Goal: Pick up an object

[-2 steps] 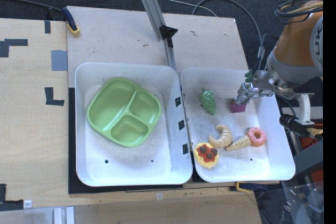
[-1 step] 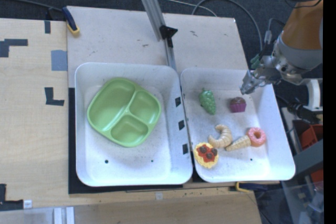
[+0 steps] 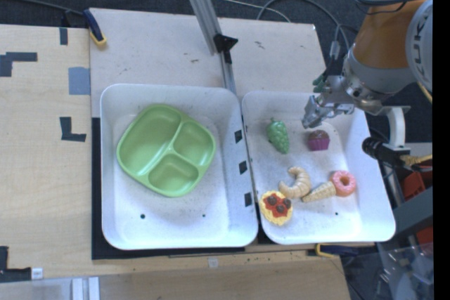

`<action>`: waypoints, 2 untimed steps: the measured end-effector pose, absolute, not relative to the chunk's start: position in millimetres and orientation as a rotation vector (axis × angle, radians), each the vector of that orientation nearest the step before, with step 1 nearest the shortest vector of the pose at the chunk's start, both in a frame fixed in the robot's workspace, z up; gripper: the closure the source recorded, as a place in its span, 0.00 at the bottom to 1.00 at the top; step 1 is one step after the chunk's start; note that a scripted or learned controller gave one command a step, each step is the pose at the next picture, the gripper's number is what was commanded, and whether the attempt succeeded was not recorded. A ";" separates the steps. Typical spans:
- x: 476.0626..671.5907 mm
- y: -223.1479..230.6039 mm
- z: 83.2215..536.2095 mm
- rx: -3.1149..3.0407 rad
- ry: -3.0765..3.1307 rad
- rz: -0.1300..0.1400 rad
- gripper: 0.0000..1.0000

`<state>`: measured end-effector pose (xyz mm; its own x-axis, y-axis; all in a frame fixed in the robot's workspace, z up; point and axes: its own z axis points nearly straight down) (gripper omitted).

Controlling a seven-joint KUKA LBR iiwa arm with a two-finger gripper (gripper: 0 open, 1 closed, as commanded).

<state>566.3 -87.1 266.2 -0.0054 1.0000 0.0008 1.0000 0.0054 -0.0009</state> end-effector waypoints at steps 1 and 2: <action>562.0 -37.8 250.6 -2.214 -2.226 0.002 1.00; 572.8 13.0 244.0 -2.213 -2.227 0.002 1.00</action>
